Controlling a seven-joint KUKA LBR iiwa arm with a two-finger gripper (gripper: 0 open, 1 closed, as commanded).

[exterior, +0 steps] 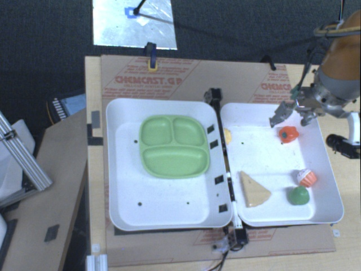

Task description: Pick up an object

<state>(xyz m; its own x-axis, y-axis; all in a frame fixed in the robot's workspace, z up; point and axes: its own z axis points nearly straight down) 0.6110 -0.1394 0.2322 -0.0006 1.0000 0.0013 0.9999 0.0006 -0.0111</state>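
Observation:
In the right bin (pixel 265 216) lie a red-orange round toy (pixel 288 134), an orange-and-white cupcake-like toy (pixel 306 177), a green ball (pixel 299 196), a tan wedge (pixel 254 189) and a small yellow piece (pixel 227 134) by the bin's left wall. My gripper (pixel 293 116) hangs over the bin's far right part, just above and behind the red-orange toy. Its two fingers (pixel 278 118) are spread apart, open, with nothing between them.
The left bin (pixel 121 208) holds a green divided plate (pixel 173 146). A black clip-lined divider (pixel 221 151) separates the bins. The arm (pixel 338 72) reaches in from the upper right. A foil sheet (pixel 134 16) lies beyond the bench.

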